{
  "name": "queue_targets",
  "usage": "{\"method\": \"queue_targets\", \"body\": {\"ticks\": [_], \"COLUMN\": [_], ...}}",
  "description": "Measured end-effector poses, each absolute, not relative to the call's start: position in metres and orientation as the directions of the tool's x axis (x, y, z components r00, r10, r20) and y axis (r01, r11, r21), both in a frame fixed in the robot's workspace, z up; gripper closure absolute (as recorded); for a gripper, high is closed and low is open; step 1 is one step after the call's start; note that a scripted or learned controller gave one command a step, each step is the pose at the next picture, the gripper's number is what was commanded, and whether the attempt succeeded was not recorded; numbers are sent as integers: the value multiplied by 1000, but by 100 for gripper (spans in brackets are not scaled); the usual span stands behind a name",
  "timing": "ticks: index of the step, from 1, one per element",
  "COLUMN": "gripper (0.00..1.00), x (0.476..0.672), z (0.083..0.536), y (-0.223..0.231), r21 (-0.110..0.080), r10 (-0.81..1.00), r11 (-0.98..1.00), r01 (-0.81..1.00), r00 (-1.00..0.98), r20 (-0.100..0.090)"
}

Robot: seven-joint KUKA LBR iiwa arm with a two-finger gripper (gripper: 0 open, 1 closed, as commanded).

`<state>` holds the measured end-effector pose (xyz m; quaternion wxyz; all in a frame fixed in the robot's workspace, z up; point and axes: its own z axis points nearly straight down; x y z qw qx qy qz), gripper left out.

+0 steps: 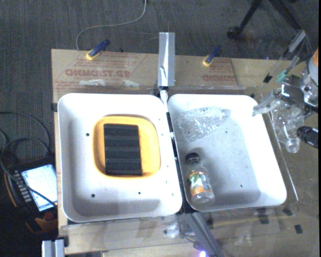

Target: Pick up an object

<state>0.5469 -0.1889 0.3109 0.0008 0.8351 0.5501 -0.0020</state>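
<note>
Clear plastic bottle (pixel 199 181) is laid beside crinkled transparent film (pixel 202 120) in the glossy right bin (pixel 256 159); gripper (pixel 286 123) finger state cannot be told.

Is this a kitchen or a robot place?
Probably a robot lab: two white bins clamped to a wooden bench, a robot gripper at the right, and cables on grey carpet.
</note>
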Motion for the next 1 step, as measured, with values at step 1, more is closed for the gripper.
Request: {"method": "queue_targets", "body": {"ticks": [1], "gripper": [0], "x": [491], "z": [91], "y": [-180], "r21": [11], "r10": [997], "r11": [-71], "r01": [997], "r00": [71], "r20": [-1]}}
